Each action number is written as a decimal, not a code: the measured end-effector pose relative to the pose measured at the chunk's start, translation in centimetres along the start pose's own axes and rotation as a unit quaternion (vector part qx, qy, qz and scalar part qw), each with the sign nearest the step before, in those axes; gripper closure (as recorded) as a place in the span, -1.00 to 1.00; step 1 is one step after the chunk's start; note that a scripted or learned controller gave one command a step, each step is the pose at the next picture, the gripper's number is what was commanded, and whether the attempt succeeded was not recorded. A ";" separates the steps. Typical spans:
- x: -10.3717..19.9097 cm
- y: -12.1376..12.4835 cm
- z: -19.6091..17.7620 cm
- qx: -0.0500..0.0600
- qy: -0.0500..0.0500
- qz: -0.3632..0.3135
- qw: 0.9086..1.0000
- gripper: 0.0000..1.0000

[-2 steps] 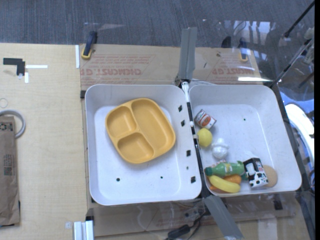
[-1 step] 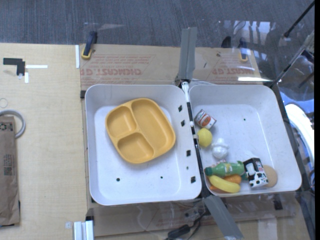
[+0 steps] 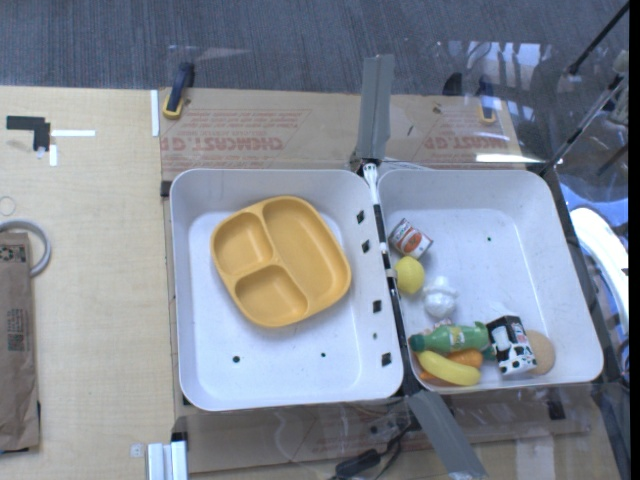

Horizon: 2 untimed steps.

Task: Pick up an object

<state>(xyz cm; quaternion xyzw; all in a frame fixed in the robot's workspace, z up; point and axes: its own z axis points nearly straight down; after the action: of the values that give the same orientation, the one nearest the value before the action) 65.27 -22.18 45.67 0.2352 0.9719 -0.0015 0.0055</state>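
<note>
The right bin [image 3: 520, 208] holds several small items along its left and front sides. A small red and white can [image 3: 409, 239] lies near the divider, with a yellow lemon [image 3: 410, 275] just below it and a white crumpled object [image 3: 439, 295] beside that. Lower down lie a green bottle with an orange label [image 3: 452, 339], a yellow banana [image 3: 447, 370], a black and white carton [image 3: 510, 346] and a tan round item [image 3: 541, 350]. The left bin [image 3: 200, 368] holds a yellow divided plate [image 3: 280, 260].
A metal divider strip [image 3: 375, 118] runs up between the bins. A cardboard sheet [image 3: 260, 128] lies behind them. A brown paper bag [image 3: 15, 338] rests on the wooden bench at the far left. Clear plastic and white parts [image 3: 600, 238] stand by the right bin's right wall.
</note>
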 end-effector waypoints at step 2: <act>-0.1 0.0 -0.9 0.000 -0.001 0.000 1.000 -1.00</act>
<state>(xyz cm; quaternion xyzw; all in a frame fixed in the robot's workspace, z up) 65.39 -22.22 46.53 0.2353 0.9719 -0.0019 0.0069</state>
